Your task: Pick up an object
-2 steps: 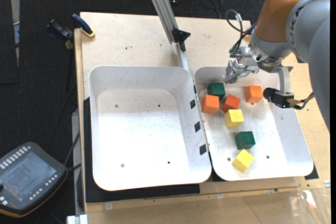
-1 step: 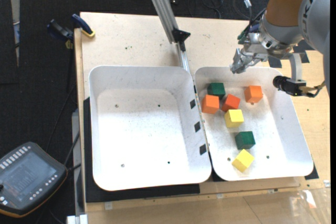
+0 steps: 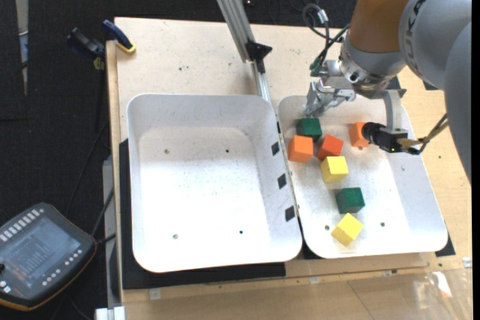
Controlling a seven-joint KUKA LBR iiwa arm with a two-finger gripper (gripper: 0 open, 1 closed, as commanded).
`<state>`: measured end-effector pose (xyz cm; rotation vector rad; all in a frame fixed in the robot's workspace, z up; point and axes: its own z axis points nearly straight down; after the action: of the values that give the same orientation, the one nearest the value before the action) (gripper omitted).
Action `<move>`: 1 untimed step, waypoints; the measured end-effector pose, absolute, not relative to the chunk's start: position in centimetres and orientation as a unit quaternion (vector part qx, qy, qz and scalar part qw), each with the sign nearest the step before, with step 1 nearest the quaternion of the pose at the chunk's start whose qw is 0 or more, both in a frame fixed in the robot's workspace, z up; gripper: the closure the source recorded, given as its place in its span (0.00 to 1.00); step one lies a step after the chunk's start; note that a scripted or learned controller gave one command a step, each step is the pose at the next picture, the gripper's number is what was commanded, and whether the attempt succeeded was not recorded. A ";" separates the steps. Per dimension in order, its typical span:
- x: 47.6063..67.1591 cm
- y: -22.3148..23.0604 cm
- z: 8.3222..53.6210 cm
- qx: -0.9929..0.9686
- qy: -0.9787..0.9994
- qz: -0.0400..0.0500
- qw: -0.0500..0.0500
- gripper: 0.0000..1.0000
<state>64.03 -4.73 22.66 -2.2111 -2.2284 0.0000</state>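
Note:
Several small blocks lie in the right bin point(image 3: 420, 198): a green block point(image 3: 308, 127) at the far end, an orange block point(image 3: 301, 148) and a red-orange block point(image 3: 330, 147) just below it, a yellow block point(image 3: 334, 168), a dark green block point(image 3: 349, 199), a second yellow block point(image 3: 347, 228) nearest the front, and an orange block point(image 3: 358, 135) at the right. My gripper point(image 3: 318, 105) hangs just above the far green block, its tips close over that block's top. Nothing shows between its fingers.
The left bin point(image 3: 150, 161) sits beside the right one, with black clips along their shared rim. A slanted metal pole point(image 3: 232, 11) rises behind the bins. A blue and yellow clamp point(image 3: 112, 37) lies at the bench's far left corner, and a pendant point(image 3: 37, 258) sits off the bench.

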 end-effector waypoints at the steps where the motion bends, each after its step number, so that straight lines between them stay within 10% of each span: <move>1: 62.8 -0.3 23.4 -0.704 -0.710 0.000 0.001 1.00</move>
<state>62.83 -0.28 23.45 -2.2119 -2.2286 -0.0009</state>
